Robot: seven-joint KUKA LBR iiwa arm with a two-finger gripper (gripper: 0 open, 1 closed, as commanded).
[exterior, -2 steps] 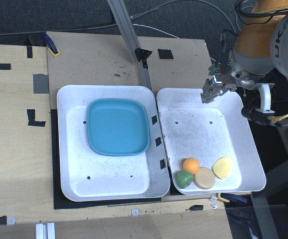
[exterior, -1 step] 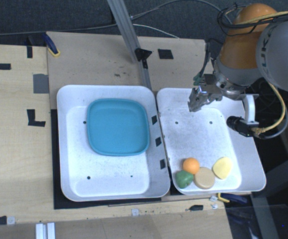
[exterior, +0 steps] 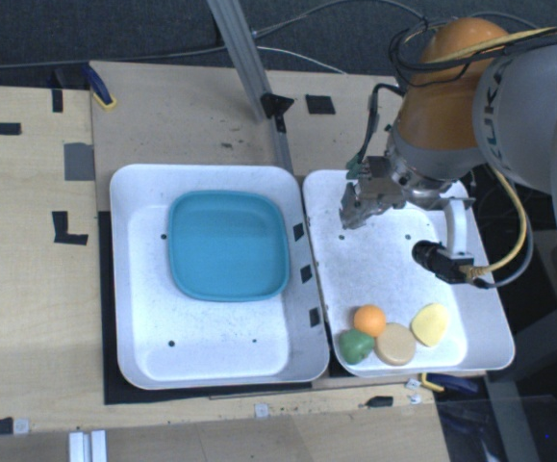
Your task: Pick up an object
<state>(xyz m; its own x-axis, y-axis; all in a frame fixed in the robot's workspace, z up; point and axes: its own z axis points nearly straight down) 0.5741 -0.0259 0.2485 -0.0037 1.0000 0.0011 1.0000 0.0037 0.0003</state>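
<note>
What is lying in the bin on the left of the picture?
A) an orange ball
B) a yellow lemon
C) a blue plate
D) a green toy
C: the left bin holds a blue plate lying flat, while the small orange, yellow, green and tan pieces sit together at the near end of the right bin.

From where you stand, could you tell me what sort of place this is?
Probably a robotics lab bench for pick-up trials. Two white bins sit side by side: the left bin holds a blue tray, the right bin a cluster of toy-like foods. The arm's hand hangs above, with cables behind.
</note>
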